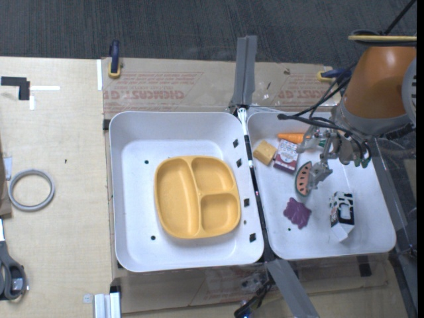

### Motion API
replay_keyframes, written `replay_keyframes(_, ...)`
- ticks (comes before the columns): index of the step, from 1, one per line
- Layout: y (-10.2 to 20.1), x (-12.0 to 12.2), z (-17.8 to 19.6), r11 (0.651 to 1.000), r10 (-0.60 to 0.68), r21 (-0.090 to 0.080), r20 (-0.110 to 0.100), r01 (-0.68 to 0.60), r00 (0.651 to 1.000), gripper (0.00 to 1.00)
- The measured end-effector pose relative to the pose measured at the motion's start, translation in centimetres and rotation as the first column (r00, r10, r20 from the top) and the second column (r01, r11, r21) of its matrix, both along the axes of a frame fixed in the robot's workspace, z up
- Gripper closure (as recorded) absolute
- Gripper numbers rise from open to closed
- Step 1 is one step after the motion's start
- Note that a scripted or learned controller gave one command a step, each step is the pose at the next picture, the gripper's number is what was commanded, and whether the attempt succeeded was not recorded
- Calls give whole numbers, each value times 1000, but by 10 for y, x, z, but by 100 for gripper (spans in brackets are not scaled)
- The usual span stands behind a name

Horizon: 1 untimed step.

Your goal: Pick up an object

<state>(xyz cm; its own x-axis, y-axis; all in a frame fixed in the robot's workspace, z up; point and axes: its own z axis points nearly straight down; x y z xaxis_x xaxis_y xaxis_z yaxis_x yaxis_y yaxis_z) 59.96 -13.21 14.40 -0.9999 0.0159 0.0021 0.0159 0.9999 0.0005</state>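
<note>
My gripper [320, 173] hangs low over the right bin [371, 244], its tip right beside a watermelon-slice toy [303, 178]. Whether it touches the slice is unclear. Around it lie a yellow block [265, 153], an orange carrot [291, 138], a small red-and-white box [287, 156], a purple grape bunch [297, 212] and a black-and-white carton [342, 214]. The left bin [126, 197] holds a yellow divided plate [197, 196].
The arm's orange band [377, 78] and dark cables [311, 114] overhang the right bin's far corner. A grey tape roll [30, 189] and scissors [10, 280] lie on the bench at left. A metal post [246, 71] stands between the bins at the back.
</note>
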Motion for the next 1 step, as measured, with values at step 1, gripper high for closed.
replay_keyframes(1,21,-76,-55,975,-222,0,-2,222,975,0)
